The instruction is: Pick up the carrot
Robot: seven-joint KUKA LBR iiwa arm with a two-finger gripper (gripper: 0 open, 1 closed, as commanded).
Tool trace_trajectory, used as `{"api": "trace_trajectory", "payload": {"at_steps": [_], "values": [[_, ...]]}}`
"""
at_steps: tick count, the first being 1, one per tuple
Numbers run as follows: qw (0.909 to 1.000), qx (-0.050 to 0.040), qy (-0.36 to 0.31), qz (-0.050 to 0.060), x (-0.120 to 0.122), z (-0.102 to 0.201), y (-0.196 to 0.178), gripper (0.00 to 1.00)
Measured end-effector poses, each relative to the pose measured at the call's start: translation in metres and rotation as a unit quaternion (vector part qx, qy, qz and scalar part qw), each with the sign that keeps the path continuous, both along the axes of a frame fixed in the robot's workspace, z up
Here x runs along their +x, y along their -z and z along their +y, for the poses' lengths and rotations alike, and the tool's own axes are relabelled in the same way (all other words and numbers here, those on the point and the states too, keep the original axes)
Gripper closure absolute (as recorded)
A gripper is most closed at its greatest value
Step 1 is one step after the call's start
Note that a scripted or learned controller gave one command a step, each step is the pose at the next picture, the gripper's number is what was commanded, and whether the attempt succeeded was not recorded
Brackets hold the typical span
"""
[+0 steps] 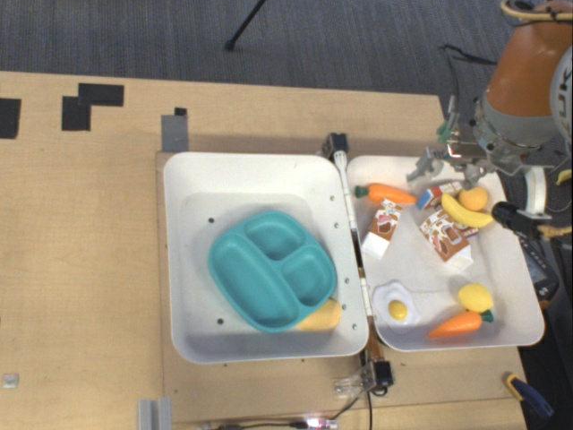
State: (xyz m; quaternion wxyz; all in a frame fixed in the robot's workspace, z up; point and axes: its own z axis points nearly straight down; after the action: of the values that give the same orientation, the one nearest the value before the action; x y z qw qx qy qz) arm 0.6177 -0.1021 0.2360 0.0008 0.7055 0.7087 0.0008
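Two carrots in play, both in the right bin, so there's a choice to make. The upper carrot lies on its side near the top left corner of that bin, green end pointing toward the divider, with bare white floor above it. The lower carrot rests near the bottom edge, tucked just below the lemon, and the fried egg sits off to its left.

My hand hangs over the top rim of the right bin, toward the upper right of the frame. From this angle I can't tell whether it is spread or pressed together, and I see nothing held in it. The upper carrot sits down and to the left of it, near, with no other item in between. The lower one lies well apart, on the far side of the banana and the snack carton.

I judge the upper one the easier target: loose, flat and uncrowded. The left bin just holds the teal plate.
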Motion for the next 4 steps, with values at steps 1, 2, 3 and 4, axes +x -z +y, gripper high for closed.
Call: {"api": "trace_trajectory", "payload": {"at_steps": [1,2,3,4], "values": [[0.9998,0.0006,-0.018,0.001,0.008,0.083,0.052,0.0],[0.9999,-0.0005,-0.011,0.001,0.014,0.012,0.12,0.0],[0.9913,0.0028,0.129,0.026,0.038,-0.014,0.155,0.0],[0.9949,0.0036,0.1,0.01,0.041,-0.059,0.153,0.0]]}}
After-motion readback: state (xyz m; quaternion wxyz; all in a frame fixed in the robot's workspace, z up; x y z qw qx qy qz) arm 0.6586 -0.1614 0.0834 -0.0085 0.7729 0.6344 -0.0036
